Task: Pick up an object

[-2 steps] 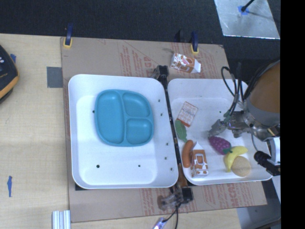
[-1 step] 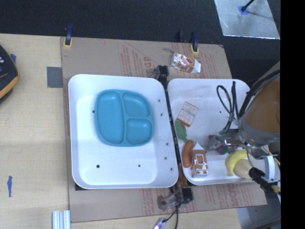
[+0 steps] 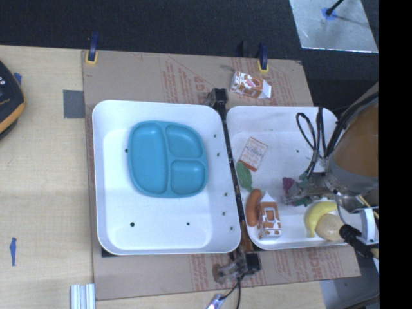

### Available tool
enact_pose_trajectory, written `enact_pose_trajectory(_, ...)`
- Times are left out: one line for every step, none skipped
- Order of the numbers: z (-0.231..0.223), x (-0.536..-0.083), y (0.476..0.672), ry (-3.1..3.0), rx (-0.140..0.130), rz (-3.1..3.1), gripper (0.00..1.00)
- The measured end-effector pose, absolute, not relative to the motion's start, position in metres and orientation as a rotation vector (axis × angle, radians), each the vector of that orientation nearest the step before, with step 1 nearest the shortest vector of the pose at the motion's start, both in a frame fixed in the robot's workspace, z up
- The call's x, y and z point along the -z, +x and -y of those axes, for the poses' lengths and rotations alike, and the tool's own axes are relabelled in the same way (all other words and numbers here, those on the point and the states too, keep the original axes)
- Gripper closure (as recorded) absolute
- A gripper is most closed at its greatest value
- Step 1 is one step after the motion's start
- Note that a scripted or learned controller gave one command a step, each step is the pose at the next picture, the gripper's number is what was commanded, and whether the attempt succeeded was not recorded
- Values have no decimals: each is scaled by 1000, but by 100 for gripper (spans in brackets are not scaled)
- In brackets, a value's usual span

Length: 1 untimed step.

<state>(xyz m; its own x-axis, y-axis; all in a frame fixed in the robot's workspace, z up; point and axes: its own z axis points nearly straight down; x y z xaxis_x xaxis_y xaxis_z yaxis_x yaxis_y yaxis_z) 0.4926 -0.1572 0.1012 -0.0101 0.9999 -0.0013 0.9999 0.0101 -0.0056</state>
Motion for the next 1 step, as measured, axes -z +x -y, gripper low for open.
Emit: enact_pose_trajectory(67,-192,536,-2213,-1,2227,100)
